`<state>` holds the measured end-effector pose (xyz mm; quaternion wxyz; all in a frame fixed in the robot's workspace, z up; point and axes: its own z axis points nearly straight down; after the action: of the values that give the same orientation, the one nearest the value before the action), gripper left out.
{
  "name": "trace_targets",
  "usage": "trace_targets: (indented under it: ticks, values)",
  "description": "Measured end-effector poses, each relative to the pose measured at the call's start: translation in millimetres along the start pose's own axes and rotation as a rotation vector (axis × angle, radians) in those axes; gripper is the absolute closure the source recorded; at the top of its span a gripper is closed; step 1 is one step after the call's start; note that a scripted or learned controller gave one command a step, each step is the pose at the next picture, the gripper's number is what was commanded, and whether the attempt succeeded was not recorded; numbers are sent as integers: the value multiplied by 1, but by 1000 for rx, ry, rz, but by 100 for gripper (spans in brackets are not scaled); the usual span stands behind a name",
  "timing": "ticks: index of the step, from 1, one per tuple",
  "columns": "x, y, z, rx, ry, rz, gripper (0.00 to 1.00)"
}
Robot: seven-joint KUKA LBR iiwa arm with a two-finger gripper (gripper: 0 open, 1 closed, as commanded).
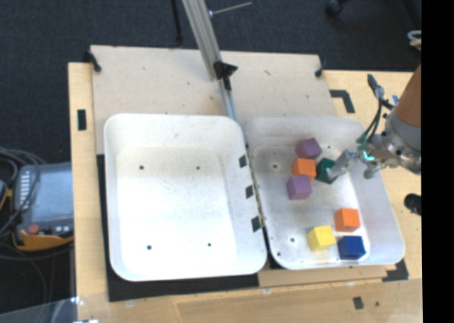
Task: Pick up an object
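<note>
We look down at a slant on a desk (298,66) bearing two shallow white bins side by side. The left bin (113,172) shows bare white floor with a few dark specks. The right bin (273,137) holds seven small blocks.

In the upper middle of the right bin sits a cluster: a purple block (308,148) at the top, an orange block (305,167) touching it from below, and a second purple block (299,187) just below that. A green block (325,171) lies just right of the orange one.

Near the lower right corner of the same bin we find a second group, well apart from the first: another orange block (347,219), a yellow block (320,237) to its lower left, and a blue block (351,247) directly below the orange one, close to the bin's rim.

The arm (408,112) enters from the right edge, over the right bin's upper right part. Its jaws (339,167) reach leftward and end beside the green block, at its right side. We cannot tell whether they touch it, and the view is too coarse for us to tell whether the jaws stand wide or narrow; no block is seen between them.

A slanted metal mast (198,20) rises behind the bins. A grey pendant (42,197) lies at the left edge.
</note>
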<state>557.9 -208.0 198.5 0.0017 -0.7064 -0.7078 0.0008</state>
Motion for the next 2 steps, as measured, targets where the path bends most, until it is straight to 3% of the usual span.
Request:
trace_targets:
  ticks: [1,2]
  values:
    - [0,1,-2,-4,-1,-1,0]
    - [7,-1,43,0,-2,1,0]
